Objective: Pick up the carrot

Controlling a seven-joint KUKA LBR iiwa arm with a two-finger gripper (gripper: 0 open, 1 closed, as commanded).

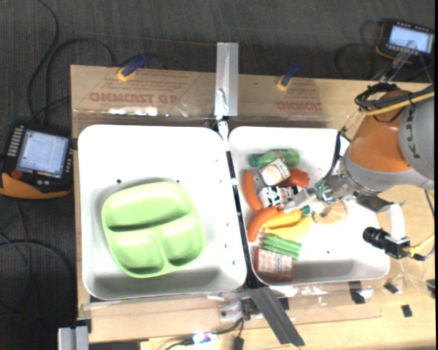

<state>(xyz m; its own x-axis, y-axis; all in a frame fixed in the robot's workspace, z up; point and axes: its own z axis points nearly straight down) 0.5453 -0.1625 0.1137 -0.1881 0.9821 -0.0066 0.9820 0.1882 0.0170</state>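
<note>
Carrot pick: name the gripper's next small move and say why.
Probably shift the gripper left toward the carrot. The carrot lies low along the right bin's left side, against the banana, while the gripper sits to its right, above the pile.

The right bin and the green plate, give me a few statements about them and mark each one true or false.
1. The green plate lies in the left bin. True.
2. The carrot lies on the green plate. False: it lies in the right bin, among the other items.
3. The end effector is over the right bin. True.
4. The arm reaches in from the left of the view. False: it comes in from the right.
5. The yellow banana lies beside the carrot. True.
6. The green plate is one flat surface with no sections. False: it has three compartments.
</note>
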